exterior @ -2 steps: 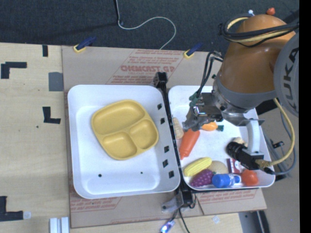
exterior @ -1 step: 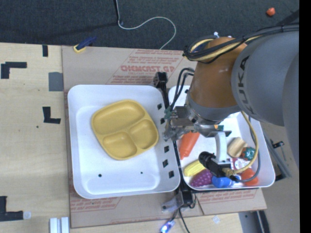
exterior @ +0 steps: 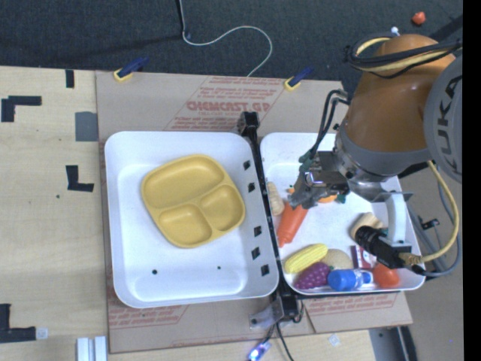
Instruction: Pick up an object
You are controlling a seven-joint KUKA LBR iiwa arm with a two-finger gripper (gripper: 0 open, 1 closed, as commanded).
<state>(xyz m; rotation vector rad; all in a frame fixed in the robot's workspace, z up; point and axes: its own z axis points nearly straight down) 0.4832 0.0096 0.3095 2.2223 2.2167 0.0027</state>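
My gripper [exterior: 310,192] hangs low over the middle of the right bin [exterior: 279,150], just above the upper end of an orange carrot [exterior: 291,226] that lies at a slant by the bin's left wall. A small orange piece [exterior: 328,198] shows right beside the gripper. Along the bin's front lie a yellow corn cob [exterior: 304,257], purple grapes [exterior: 313,277], a blue bottle [exterior: 347,280] and a red item [exterior: 385,277]. The arm's bulk hides the right part of this bin.
The left bin [exterior: 120,201] holds a yellow divided plate [exterior: 193,200]. A pale beige item [exterior: 276,199] rests against the right bin's left wall. A black divider with clips [exterior: 258,201] runs between the bins. A white cable [exterior: 225,36] loops behind.
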